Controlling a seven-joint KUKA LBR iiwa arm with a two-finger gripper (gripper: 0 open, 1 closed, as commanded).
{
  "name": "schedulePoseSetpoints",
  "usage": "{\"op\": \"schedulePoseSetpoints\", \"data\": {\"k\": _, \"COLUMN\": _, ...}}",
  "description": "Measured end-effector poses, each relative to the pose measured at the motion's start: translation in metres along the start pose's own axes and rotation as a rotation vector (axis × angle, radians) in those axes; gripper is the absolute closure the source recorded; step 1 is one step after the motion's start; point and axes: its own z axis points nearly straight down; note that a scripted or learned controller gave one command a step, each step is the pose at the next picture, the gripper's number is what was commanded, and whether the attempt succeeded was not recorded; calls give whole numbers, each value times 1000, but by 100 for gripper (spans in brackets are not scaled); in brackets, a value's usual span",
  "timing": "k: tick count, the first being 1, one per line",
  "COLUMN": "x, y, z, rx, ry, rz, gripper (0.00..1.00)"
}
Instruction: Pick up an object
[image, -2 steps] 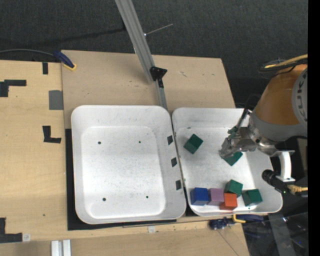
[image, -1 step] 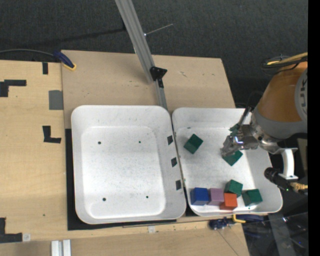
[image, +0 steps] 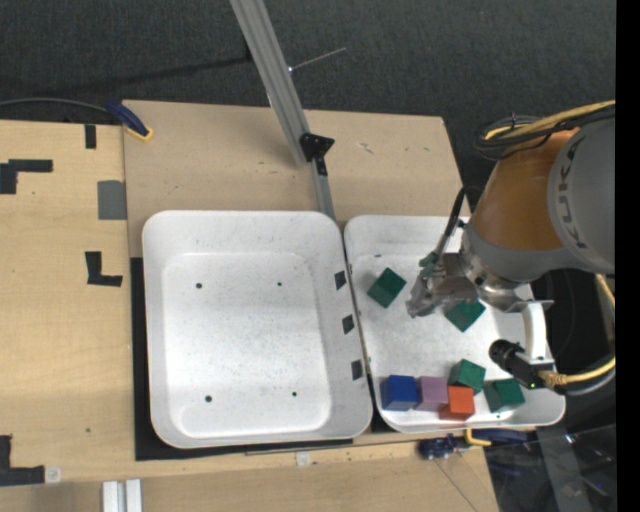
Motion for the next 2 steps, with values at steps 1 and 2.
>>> {"op": "schedulePoseSetpoints", "data": {"k": 1, "x": 46, "y": 11, "z": 0, "rx": -1, "ry": 0, "rz": -1, "gripper": 100}}
{"op": "schedulePoseSetpoints", "data": {"k": 2, "x": 94, "y": 11, "z": 1, "rx": 0, "ry": 0, "rz": -1, "gripper": 100}}
